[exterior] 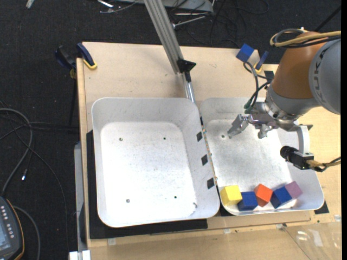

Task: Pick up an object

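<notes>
Several small cubes lie in a row along the front edge of the right bin (255, 156): a yellow one (231, 194), a blue one (248, 200), an orange one (264, 194), another blue one (281, 196) and a purple one (294, 189). My gripper (249, 130) hangs over the back part of that bin, well behind the cubes. It is open, its two fingers spread apart with nothing between them. The grey arm with its orange band (295, 75) comes in from the right.
The left bin (103, 112) sits beside the right one. A slanted metal pole (165, 31) ends near the bins' shared back corner. A blue clamp (246, 52) and a blue-yellow clamp (81, 56) sit on the bench's back edge.
</notes>
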Tool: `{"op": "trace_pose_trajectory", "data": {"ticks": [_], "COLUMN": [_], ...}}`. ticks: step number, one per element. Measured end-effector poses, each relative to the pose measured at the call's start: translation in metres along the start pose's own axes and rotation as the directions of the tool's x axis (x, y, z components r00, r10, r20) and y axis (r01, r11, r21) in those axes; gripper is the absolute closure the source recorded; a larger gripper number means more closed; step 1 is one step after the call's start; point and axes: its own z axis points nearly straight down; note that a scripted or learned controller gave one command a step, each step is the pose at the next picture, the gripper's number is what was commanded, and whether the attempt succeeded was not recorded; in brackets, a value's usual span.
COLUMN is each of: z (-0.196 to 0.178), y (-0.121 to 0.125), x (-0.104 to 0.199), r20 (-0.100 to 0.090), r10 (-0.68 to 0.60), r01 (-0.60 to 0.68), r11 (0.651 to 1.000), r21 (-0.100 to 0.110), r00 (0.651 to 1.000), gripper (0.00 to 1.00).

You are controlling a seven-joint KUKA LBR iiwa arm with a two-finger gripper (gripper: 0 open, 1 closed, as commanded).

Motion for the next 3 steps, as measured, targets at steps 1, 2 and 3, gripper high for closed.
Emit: {"op": "trace_pose_trajectory", "data": {"ticks": [1,2,3], "z": [-0.015,-0.015,-0.033], "y": [-0.062,-0.060,-0.088], "x": [0.006,0.006,-0.014], "r20": [0.000,0.001,0.001], "r10": [0.007,0.005,0.007], "r01": [-0.007,-0.005,-0.007], "r11": [1.000,1.000,1.000], "r21": [0.000,-0.002,-0.002], "r00": [1.000,1.000,1.000], "gripper": [0.00,0.00,0.00]}}
